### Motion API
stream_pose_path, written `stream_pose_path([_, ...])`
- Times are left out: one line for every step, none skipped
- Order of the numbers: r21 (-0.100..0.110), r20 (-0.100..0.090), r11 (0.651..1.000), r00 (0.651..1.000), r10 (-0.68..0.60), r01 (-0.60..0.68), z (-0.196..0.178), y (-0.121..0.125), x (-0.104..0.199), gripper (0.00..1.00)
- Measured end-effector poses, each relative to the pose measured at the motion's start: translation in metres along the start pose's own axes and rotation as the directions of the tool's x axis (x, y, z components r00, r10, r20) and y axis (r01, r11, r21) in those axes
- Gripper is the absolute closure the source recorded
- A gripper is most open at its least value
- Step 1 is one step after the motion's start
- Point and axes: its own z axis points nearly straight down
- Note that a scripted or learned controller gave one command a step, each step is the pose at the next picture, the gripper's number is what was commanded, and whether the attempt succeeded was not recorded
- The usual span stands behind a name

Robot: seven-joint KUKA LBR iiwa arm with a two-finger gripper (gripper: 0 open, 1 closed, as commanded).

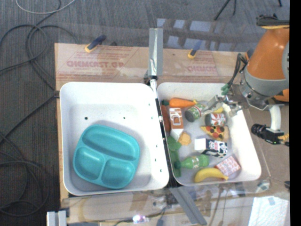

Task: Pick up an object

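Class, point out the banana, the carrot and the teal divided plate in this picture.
banana (210, 174): camera view, middle of its curved yellow body.
carrot (181, 102): camera view, middle of its orange body.
teal divided plate (106, 145): camera view, ridge between its compartments.

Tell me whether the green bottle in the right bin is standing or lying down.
Lying down. The green bottle rests on its side on the right bin's floor, its length running across, just above the banana.
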Motion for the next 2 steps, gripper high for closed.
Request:
stream_pose_path([-0.001,0.001,1.0,1.0,-0.023,0.023,0.106,0.011,0.03,0.0])
stream_pose_path([-0.001,0.001,0.996,0.996,-0.094,0.094,0.121,0.014,-0.043,0.0])
